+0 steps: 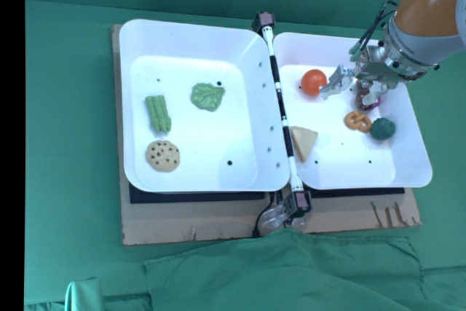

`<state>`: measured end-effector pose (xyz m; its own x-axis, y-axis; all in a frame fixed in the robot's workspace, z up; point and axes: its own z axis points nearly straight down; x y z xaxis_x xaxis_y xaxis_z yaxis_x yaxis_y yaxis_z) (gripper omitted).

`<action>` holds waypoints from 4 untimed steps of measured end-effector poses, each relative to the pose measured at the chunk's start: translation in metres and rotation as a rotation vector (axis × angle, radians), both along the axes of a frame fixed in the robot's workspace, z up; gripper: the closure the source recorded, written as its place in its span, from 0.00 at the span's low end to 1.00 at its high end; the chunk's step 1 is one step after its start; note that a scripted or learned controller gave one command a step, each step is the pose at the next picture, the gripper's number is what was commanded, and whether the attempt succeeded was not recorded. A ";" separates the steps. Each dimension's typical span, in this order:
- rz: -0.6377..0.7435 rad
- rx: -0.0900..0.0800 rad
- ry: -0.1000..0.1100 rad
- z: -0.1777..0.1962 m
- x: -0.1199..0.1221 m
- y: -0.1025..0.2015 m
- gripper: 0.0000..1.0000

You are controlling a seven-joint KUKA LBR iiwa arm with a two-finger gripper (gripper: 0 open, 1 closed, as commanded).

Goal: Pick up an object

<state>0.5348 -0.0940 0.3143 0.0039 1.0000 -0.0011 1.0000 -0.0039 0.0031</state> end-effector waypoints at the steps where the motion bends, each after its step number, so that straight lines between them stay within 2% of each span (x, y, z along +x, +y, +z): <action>1: 0.000 0.000 0.000 0.000 0.000 0.000 0.00; 3: -0.002 0.001 0.006 -0.117 -0.006 -0.010 0.00; 4: 0.000 -0.001 -0.004 -0.131 -0.003 -0.012 0.00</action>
<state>0.5314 -0.1057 0.1837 0.0040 1.0000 -0.0018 1.0000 -0.0040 0.0075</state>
